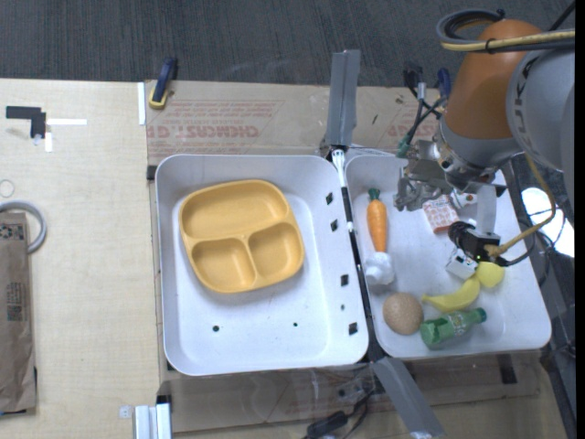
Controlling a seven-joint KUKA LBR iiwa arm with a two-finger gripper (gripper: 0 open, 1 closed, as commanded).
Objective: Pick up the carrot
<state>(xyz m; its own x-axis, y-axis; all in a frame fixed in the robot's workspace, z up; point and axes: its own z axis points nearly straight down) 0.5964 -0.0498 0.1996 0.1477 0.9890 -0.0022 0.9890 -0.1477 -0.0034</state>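
Observation:
An orange carrot (377, 224) with a small green top lies lengthwise near the left wall of the right bin (521, 337). My gripper (419, 193) hangs over the bin's upper middle, to the right of the carrot and slightly farther back, apart from it. Nothing shows between its dark fingers, and I cannot tell whether they are open or shut.
In the right bin lie a white object (378, 266) just below the carrot, a tan egg-shaped item (402, 312), a yellow banana (457, 295), a green bottle (452, 326) and a red-and-white packet (441, 214). The left bin (183, 337) holds a yellow divided plate (240, 234).

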